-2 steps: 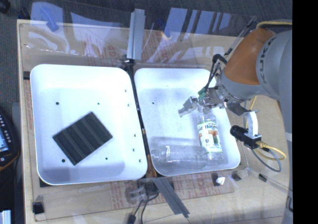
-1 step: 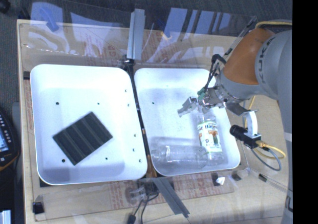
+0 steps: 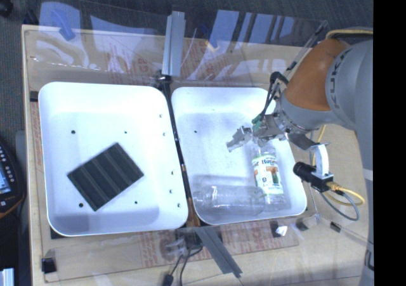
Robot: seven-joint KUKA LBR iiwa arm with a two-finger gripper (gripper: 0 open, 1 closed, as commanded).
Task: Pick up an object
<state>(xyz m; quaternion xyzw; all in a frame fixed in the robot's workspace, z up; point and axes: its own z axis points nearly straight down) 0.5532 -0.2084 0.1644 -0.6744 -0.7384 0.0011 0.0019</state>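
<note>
Bench [image 3: 95, 63]: a pale wooden top with low clear plastic walls along its far side; it carries both bins.
Arm [image 3: 346, 82]: grey, with an orange band above the wrist, reaching in from the right over the right bin's far right part.
Left bin [image 3: 57, 104]: shallow, white, with rounded corners; it sits just beside the right bin, their inner rims nearly touching.
Right bin [image 3: 209, 104]: shallow, white; it holds two bottles, both in its near half.
Black ridged panel [image 3: 105, 175]: a flat dark rectangle with lengthwise grooves, lying askew on the floor of the left bin, toward its near left part.
Clear plastic bottle [image 3: 225, 195]: see-through and hard to make out, lying on its side along the near wall of the right bin; its right end meets the labelled bottle.
Labelled bottle [image 3: 268, 174]: a small bottle with a white, green and orange label, lying in the right bin by its right wall, its top pointing toward the gripper.
Gripper [image 3: 244, 137]: low over the right bin, just above the top of the labelled bottle; whether its fingers are apart or together cannot be told, and nothing shows between them.
</note>
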